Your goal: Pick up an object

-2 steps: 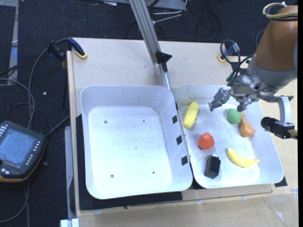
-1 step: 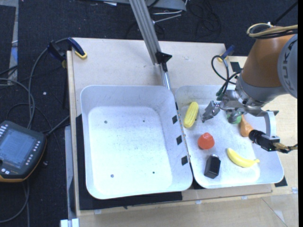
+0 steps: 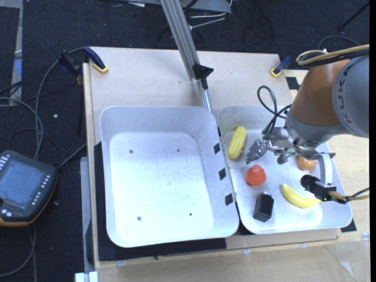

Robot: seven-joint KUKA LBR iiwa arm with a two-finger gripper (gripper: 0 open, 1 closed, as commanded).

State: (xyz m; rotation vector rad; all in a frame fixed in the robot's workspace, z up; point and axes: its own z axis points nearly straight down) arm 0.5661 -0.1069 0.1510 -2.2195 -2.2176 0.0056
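Pincer (image 3: 257, 151) hung just above the tomato (image 3: 255, 175); fingers' state couldn't be told. Tomato looked light, smooth, prob. slippery; best gripped across its middle.

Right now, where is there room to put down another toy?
The left bin has a bare floor from wall to wall, so that is the roomiest spot. The right bin is crowded: corn, tomato, black block and banana lie there, with the gripper low between corn and tomato.
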